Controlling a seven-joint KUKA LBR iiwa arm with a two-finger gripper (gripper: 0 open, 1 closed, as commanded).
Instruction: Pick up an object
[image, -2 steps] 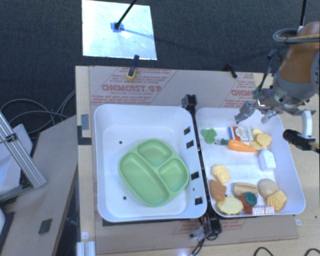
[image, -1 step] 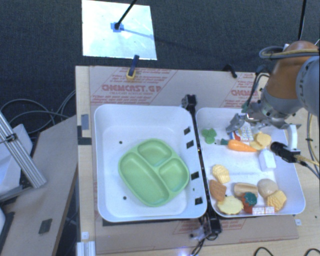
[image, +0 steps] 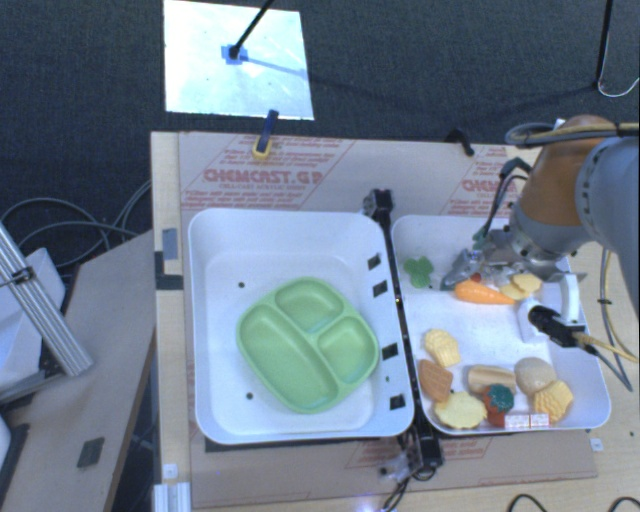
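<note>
- Bench (image: 300, 160) seen from above at a slant, two shallow white bins side by side on it; dark floor and cables around
- Left bin (image: 215, 300) taken up by a green divided plate (image: 307, 343), three compartments, nothing seen in them
- Right bin (image: 590, 395) holds the toy food; arm (image: 585, 195) reaches in from the right over its far end
- Gripper (image: 478, 268) low in the far part of the right bin; whether it is apart or together cannot be told from this view, nothing is seen held
- Toy carrot (image: 483, 293) judged the likely target: lies just below and beside the gripper tip, long axis roughly left-right across the bin, thin end toward the right
- Green toy vegetable (image: 418, 269) just left of the gripper, near the bin's left wall
- Yellow piece (image: 524, 286) touching or almost touching the carrot's right end, so room there is tight
- Remaining food clustered at the near end, well apart from the gripper: bread-like pieces (image: 441, 348), corn (image: 553, 400), others too small to name
- Bin floor flat and smooth, bare patch around the carrot on its near side
</note>
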